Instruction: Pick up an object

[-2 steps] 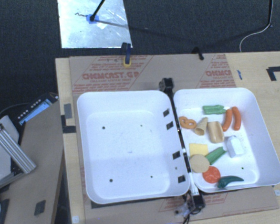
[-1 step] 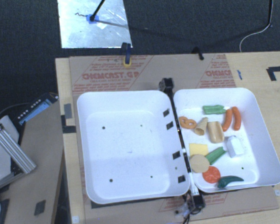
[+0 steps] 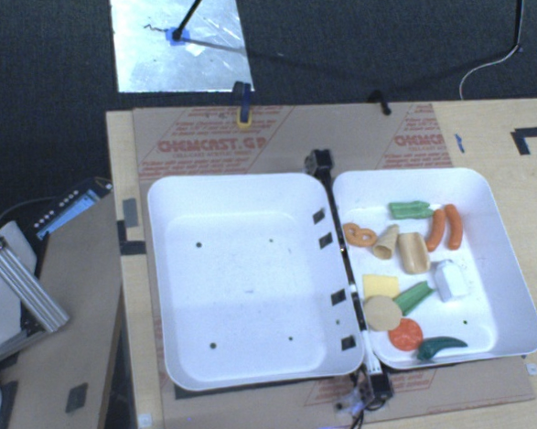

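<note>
1. Sausages [image 3: 444,228] in the right bin [image 3: 506,266], side by side, long axes toward far wall.
2. Pod [image 3: 409,210] just behind, lying crosswise.
3. Pepper [image 3: 440,345] close against near wall.
4. Open floor along right wall.
5. Jaw state: cannot tell.

Arm body: colours, shape, cables, screws, markings all cannot tell from this camera view, nothing checkable to log for it at this moment
</note>
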Tool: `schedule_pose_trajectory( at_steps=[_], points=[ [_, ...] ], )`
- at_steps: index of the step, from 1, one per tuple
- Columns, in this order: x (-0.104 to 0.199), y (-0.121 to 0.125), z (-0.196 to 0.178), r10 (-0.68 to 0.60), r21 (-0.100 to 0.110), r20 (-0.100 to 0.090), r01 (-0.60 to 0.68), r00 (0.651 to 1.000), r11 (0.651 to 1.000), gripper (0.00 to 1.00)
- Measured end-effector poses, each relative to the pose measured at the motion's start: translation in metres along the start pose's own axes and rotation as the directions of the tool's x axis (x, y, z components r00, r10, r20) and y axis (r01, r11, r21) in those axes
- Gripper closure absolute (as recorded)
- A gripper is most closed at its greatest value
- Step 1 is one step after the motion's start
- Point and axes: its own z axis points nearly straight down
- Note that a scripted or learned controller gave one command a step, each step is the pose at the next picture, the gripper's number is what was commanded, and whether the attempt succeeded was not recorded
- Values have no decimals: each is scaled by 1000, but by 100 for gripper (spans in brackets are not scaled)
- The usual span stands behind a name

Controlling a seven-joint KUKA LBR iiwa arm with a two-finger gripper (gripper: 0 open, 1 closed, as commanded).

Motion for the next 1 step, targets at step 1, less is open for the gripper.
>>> schedule_pose_trajectory(
  at_steps=[1],
  points=[
    [2, 61, -30, -9, -8, 3, 9, 1000, 1000, 100]
  ],
)
